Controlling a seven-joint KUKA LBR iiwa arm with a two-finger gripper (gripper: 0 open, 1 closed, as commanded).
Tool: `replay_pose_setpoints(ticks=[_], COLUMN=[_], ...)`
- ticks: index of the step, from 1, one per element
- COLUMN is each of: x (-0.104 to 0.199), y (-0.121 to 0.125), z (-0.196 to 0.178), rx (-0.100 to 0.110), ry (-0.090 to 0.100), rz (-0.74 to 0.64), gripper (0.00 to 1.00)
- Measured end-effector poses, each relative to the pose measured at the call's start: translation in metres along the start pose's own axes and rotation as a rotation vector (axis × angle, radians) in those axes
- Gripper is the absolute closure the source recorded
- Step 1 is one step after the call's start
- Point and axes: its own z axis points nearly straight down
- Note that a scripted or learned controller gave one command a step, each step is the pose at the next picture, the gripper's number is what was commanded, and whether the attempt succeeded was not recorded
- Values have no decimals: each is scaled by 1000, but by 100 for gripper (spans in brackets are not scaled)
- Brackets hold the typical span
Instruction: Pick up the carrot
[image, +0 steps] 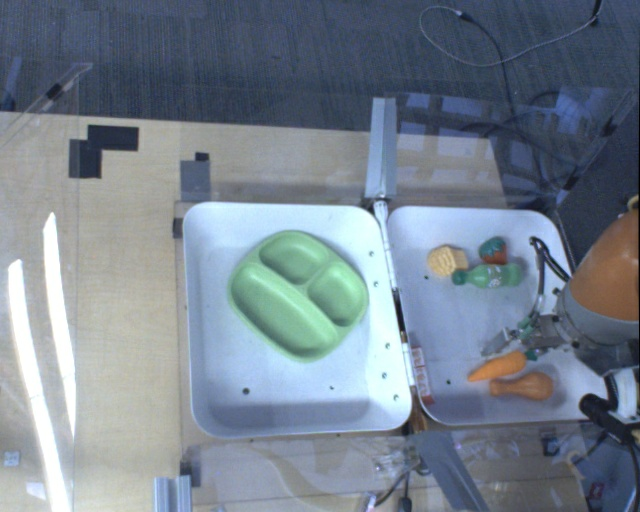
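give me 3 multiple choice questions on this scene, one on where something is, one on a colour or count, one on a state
1. Where does the carrot lie?
A. in the right bin, near its front edge
B. on the green plate
C. on the wooden bench outside the bins

2. How many sections does the green plate in the left bin have?
A. one
B. three
C. five

3. How does the gripper stand to the carrot?
A. it has the carrot lifted high over the left bin
B. it is low in the right bin, just above the carrot, which lies on the bin floor
C. it is over the green plate

Answers:
1. A, the carrot rests on the floor of the right bin, beside an orange squash-like toy.
2. B, ridges split the plate into three hollows.
3. B, the gripper is down by the carrot's upper side.
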Motion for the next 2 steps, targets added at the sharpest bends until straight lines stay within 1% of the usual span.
replay_pose_setpoints(ticks=[1,2], x=[0,95], y=[3,45], z=[-10,-115], rx=[-5,10], ry=[0,3], rz=[-1,12], gripper=[100,100])
